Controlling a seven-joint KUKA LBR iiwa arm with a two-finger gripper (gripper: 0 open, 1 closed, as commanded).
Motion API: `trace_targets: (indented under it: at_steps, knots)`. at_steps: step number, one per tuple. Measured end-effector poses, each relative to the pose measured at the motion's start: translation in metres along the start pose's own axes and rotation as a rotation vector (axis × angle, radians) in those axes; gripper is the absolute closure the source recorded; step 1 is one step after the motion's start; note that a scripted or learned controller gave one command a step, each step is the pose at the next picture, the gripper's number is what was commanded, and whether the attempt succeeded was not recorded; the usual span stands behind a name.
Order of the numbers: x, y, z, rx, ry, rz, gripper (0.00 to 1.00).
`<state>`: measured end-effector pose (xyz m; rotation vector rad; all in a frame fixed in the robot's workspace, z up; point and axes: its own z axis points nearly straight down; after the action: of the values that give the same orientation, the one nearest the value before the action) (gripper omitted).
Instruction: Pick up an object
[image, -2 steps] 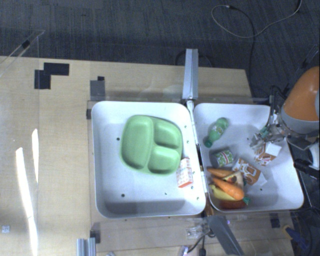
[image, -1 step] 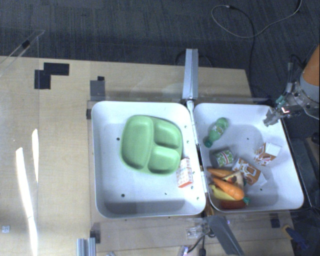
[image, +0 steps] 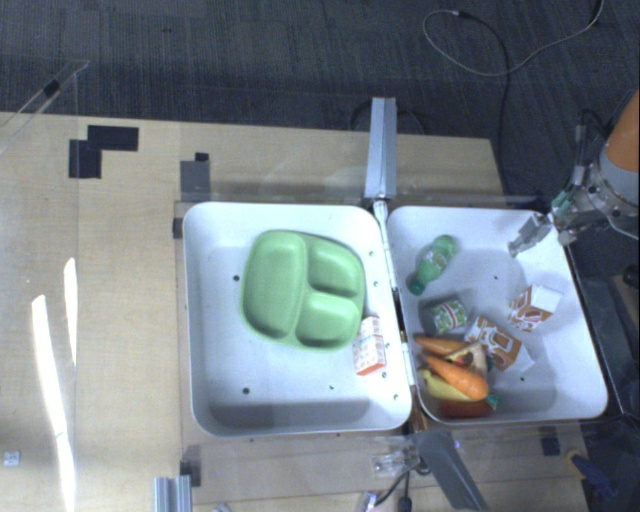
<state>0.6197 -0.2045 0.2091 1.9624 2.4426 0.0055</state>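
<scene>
1. Over in the right white bin, nothing is picked yet: every item lies on the bin floor, so the whole grasp and lift is left, as far as I can judge.
2. No target is fixed by the task. Nearest candidate to the hand looks like the small green plastic bottle, lying on its side near the bin's upper left, apart from the rest.
3. Others: a small green-labelled can mid-bin; an orange-and-white patterned carton and a similar small carton to its right; an orange toy carrot lying over a yellow banana-like piece in the lower left corner, touching and cluttered, so probably harder to isolate.
4. Two-finger hand sits over the bin's upper right corner, low but clear of all items. Nothing sits between its fingers; whether they are spread or closed I cannot tell, too small and blurred.
5. Left white bin holds a light green sectioned tray and a small white-and-red carton against the dividing wall.
6. Both bins rest on the pale wooden worktop.
</scene>
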Motion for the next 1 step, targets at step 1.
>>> trace_targets:
  at_steps: [1]
  knots:
    - [-0.0044,0.0185,-0.0434,0.0,0.0,0.02,0.0]
